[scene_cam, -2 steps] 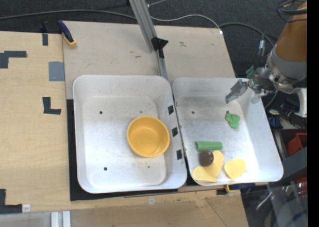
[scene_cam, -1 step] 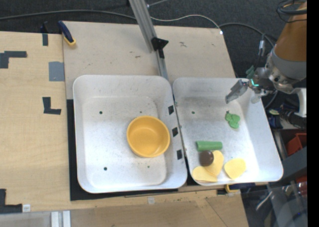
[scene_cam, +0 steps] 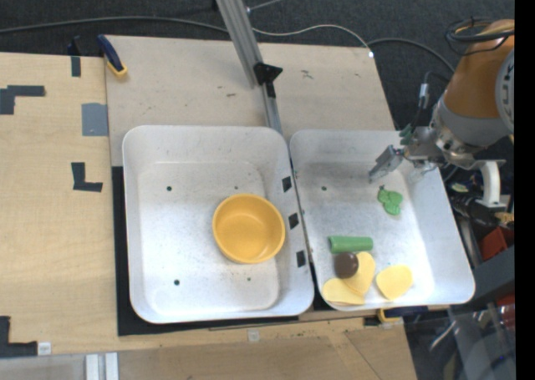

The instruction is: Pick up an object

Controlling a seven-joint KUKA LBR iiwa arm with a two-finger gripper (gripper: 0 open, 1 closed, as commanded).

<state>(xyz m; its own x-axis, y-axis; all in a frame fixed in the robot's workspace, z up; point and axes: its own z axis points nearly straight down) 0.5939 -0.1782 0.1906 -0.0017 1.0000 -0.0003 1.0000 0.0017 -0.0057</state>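
- A small bright-green object, lumpy and irregular in outline like a soft moulded toy, lies on the floor of the right bin, in its upper half near the far-right wall
- The gripper, grey metal on the arm's wrist, hangs just above and to the left of the green object, apart from it; its slim tip points down and left over the bin floor (nothing is seen between the fingers, and whether they are spread or pressed together cannot be told)
- The arm, with a glossy orange band, enters from the right edge
- A green bar-shaped block, smooth and straight-edged, lies lower in the same bin
- Just below the bar sits a dark brown rounded piece, touching a flat pale-yellow shape
- A second pale-yellow flat piece lies beside it, towards the bin's near-right corner
- The left bin, white and speckled, holds a smooth round yellow bowl, upright, near its centre-right
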